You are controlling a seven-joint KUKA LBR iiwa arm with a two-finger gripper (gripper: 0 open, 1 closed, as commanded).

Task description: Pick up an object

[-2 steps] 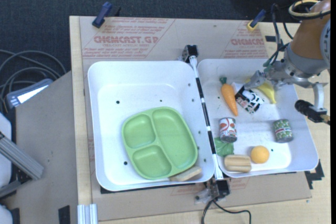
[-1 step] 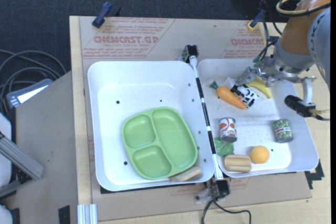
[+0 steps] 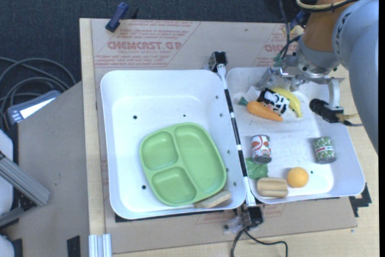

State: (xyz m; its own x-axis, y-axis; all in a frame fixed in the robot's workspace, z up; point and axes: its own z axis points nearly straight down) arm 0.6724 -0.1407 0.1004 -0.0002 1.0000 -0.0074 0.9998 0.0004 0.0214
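Seen from the fixed camera: grey arm (image 3: 355,39) reaching in from the right, gripper (image 3: 287,78) low over the far end of the right bin (image 3: 346,180), just above a black-and-white toy (image 3: 275,99); open or closed cannot be told. Beside that toy, a banana (image 3: 293,100) and a carrot (image 3: 263,110), touching. Nearer the front edge: red can (image 3: 260,148), green can (image 3: 324,150), orange (image 3: 297,177), bread roll (image 3: 272,188). In the left bin (image 3: 120,93), a green divided tray (image 3: 181,162) toward the front right corner.
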